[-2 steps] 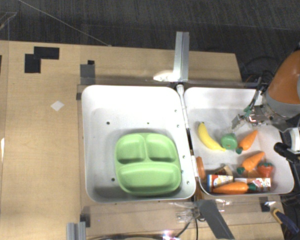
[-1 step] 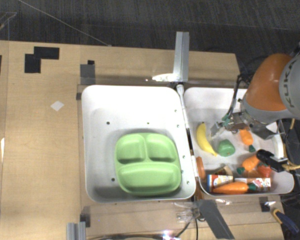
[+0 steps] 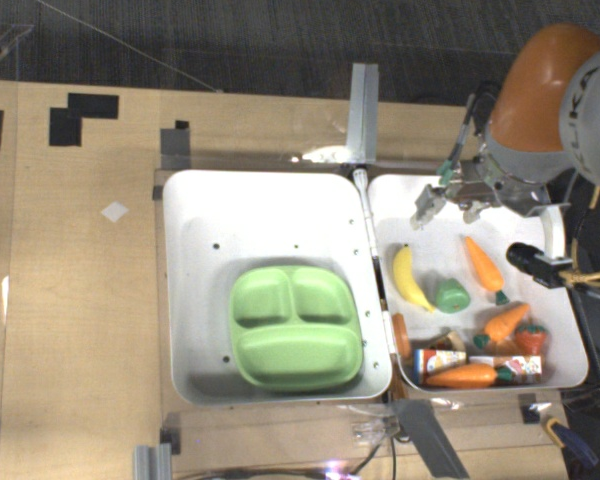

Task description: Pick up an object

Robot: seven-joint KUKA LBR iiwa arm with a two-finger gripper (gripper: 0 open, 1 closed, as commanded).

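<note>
Hand (image 3: pixel 448 200), fingers apart and grasping nothing, hovers above right bin (image 3: pixel 576 366); toy banana (image 3: pixel 410 277), probably light and rigid, suits mid-body grasp.

Pale wooden bench (image 3: pixel 70 298), black patches; dark carpet floor (image 3: pixel 230 18) beyond.

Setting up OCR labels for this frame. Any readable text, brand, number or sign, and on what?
None can be read outright.
Arm housing, at the right edge: part of large dark lettering, cut off by the frame, not readable as a word.
Packet lying at the front of the right bin: red and white printed label, too small and blurred to read.
Black blocks on the bench: plain shapes, not characters.
</note>
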